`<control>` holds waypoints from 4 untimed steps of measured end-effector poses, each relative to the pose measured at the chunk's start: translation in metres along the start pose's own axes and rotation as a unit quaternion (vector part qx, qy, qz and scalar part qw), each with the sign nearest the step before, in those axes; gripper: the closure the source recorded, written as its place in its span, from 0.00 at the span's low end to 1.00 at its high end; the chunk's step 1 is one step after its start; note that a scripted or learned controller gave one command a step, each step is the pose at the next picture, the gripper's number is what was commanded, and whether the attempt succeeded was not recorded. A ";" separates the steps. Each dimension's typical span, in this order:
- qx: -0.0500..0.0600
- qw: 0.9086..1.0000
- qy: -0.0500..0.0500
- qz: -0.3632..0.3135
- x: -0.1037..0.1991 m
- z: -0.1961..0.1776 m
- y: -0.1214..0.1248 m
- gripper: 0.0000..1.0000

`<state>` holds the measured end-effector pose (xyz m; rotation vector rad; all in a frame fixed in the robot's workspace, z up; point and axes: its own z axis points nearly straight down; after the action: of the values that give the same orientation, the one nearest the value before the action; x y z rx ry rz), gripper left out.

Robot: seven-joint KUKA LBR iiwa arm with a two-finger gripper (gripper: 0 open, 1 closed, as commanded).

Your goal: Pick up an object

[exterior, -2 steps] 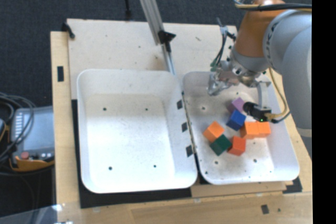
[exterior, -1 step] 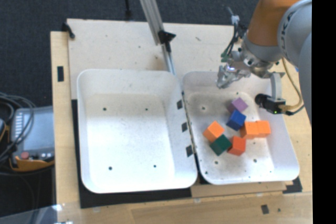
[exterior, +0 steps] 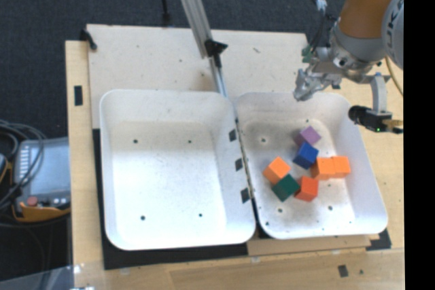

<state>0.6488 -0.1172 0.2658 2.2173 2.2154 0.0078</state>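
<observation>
Two-finger metal gripper (exterior: 307,89) above far rim of right shallow white bin (exterior: 360,207), finger state unclear, likely staging over clustered coloured blocks (exterior: 307,166), nothing grasped.

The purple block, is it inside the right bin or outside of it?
Inside. The purple block lies on the floor of the right bin, within its rim, touching the blue block just below it.

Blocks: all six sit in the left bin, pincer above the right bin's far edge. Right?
Wrong bin. The blocks lie in the right bin, as the camera view shows; the left bin isn't where they are. The pincer is above the right bin's far edge, as you said.
</observation>
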 end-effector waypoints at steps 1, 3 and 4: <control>0.001 1.000 0.001 -0.002 -0.001 -0.034 0.001 1.00; 0.005 1.000 0.000 -0.003 0.093 0.006 0.005 1.00; 0.005 1.000 0.001 -0.004 0.146 0.022 -0.002 1.00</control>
<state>0.6471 0.0283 0.2431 2.2155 2.2294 -0.0025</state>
